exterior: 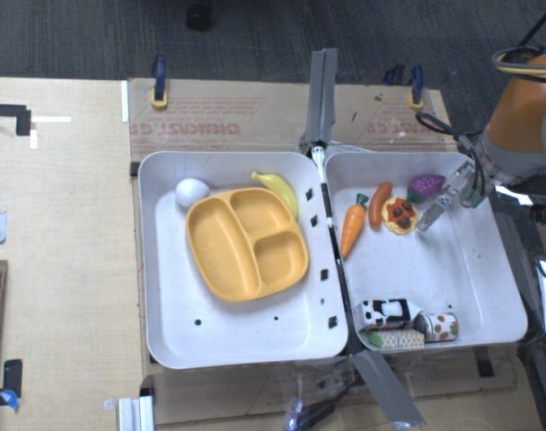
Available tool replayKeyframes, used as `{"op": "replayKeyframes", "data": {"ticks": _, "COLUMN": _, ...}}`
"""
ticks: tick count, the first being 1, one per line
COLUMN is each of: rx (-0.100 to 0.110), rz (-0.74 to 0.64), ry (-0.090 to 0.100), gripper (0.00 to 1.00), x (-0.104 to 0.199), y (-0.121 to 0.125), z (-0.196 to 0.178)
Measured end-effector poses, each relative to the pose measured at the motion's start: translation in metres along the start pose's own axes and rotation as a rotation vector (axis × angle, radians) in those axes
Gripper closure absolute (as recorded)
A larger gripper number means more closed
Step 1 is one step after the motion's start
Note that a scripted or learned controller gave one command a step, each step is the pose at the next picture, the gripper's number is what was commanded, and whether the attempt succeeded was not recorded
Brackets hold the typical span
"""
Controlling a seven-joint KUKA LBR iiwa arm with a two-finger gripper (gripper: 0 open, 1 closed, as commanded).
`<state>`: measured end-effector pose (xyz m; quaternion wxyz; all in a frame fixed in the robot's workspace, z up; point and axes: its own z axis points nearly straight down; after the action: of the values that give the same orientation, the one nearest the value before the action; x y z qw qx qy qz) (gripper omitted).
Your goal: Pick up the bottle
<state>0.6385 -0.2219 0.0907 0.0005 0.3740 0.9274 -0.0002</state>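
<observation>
The bottle (386, 312), white with black cow patches, lies on its side against the front wall of the right bin (488, 285). My gripper (427, 220) hangs over the back of that same bin, slanting down to the left, its tip beside a small round pizza toy (400, 215). It is well away from the bottle, about a third of the bin's length behind it. Nothing shows between the gripper and the bottle but bare bin floor.
Beside the bottle lie a small printed can (441, 326) and a flat greenish box (395, 338). A carrot (351, 227), a red sausage (379, 205) and purple grapes (426, 186) sit near the gripper. The left bin (165, 312) holds a yellow divided plate (246, 243), a banana (277, 188) and a white egg (192, 189).
</observation>
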Motion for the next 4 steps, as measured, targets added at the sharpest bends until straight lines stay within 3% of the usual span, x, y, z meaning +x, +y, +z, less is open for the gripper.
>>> {"op": "replayKeyframes", "data": {"ticks": 1, "rx": 0.0, "rz": -0.201, "ry": 0.001, "gripper": 0.0, "x": 0.038, "y": -0.021, "z": 0.0}}
{"op": "replayKeyframes", "data": {"ticks": 2, "rx": 0.0, "rz": -0.12, "ry": 0.0, "gripper": 0.0, "x": -0.01, "y": 0.009, "z": 0.0}}
{"op": "replayKeyframes", "data": {"ticks": 3, "rx": -0.001, "rz": -0.336, "ry": -0.002, "gripper": 0.0, "x": 0.0, "y": 0.0, "z": -0.031}}
{"op": "replayKeyframes", "data": {"ticks": 4, "rx": -0.001, "rz": -0.425, "ry": 0.001, "gripper": 0.0, "x": 0.034, "y": -0.033, "z": 0.0}}
